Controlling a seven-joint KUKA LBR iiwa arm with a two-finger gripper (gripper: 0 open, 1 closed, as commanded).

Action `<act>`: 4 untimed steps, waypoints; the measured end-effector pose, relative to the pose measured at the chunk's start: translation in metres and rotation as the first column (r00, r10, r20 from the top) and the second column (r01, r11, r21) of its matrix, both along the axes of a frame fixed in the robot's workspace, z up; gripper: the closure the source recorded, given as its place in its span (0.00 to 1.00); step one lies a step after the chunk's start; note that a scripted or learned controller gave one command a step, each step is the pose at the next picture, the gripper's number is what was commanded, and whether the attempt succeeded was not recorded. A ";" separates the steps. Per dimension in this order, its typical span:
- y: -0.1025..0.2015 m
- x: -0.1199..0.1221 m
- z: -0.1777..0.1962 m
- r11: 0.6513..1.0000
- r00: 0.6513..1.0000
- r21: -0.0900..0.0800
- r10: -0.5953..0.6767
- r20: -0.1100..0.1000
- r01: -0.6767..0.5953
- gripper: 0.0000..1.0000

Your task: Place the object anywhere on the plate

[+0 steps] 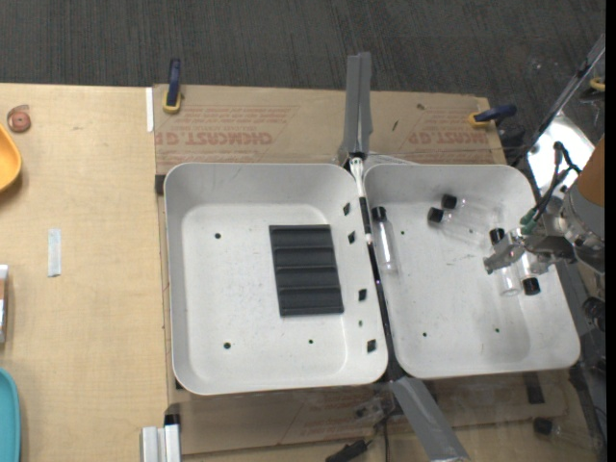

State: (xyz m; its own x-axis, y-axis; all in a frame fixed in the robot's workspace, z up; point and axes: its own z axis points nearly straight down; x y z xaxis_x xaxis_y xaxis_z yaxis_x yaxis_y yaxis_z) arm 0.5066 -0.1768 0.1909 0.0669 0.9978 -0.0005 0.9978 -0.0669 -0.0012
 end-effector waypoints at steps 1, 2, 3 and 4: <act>0.038 0.063 0.028 0.999 0.999 -0.001 0.040 -0.002 -0.040 1.00; 0.091 0.093 -0.001 0.984 0.984 -0.002 -0.177 -0.003 0.177 1.00; 0.169 0.100 -0.001 0.955 0.955 -0.003 -0.297 -0.003 0.297 1.00; 0.229 0.094 -0.002 0.948 0.948 -0.004 -0.319 -0.004 0.319 1.00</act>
